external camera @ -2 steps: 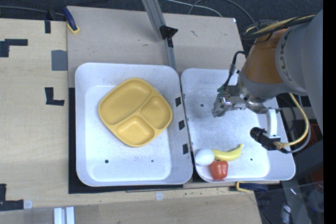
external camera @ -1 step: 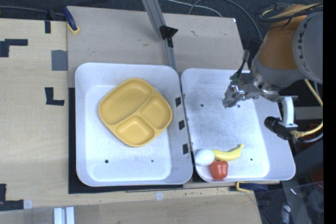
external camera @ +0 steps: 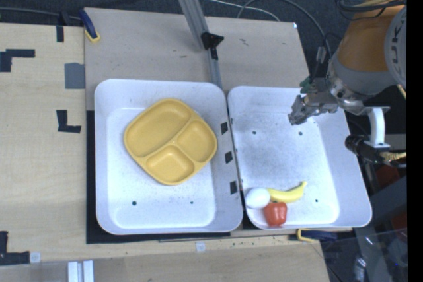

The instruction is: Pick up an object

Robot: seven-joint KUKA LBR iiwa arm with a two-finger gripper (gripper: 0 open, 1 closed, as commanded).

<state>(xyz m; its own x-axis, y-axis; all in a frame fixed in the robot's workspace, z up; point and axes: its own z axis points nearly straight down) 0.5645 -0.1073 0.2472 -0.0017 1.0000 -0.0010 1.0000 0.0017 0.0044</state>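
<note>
The gripper (external camera: pixel 299 113) is seen above the upper part of the right bin (external camera: pixel 344 162); whether it is released or clenched cannot be told. A white egg (external camera: pixel 257 197), yellow banana (external camera: pixel 289 193) and red pepper (external camera: pixel 275 213) are clustered at that bin's lower left corner. A yellow divided plate (external camera: pixel 170 141) is held in the left bin (external camera: pixel 112 162).

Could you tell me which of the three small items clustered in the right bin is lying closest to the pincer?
The yellow banana: it lies uppermost of the cluster, toward the pincer, while the white egg and red pepper sit lower.
</note>
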